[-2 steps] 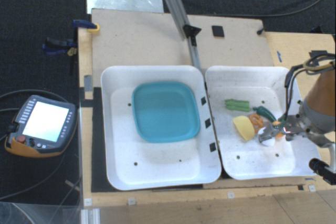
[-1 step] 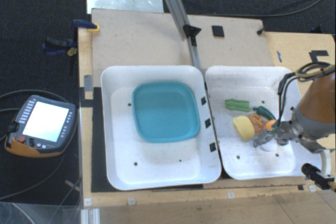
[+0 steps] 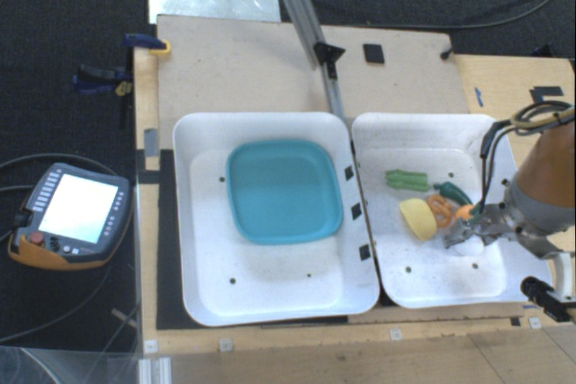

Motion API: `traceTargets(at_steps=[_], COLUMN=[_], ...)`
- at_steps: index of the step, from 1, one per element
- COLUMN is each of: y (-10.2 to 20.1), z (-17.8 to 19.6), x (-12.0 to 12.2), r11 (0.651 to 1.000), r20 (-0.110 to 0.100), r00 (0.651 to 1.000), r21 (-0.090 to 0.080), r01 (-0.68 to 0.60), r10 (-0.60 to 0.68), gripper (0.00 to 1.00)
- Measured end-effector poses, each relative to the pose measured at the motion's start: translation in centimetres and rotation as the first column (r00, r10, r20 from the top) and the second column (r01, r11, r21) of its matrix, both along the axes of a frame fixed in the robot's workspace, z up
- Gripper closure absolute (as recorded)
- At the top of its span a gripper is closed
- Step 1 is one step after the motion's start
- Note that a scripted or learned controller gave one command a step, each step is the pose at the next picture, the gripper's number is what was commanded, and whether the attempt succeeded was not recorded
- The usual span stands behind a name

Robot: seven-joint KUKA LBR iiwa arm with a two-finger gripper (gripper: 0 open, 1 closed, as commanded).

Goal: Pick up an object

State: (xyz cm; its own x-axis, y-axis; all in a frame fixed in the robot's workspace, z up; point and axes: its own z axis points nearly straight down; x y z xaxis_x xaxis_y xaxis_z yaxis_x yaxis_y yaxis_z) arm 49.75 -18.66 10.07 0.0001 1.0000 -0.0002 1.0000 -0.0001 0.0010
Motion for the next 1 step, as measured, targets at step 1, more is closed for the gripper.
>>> traceTargets(at_steps=[1], y=[-0.95], z=[5.02], x=[0.52], r11=[1.000], r20=[0.003], r00=[1.000], r21=[-0.001], r01=[0.000], r10=[0.000], gripper=[1.00])
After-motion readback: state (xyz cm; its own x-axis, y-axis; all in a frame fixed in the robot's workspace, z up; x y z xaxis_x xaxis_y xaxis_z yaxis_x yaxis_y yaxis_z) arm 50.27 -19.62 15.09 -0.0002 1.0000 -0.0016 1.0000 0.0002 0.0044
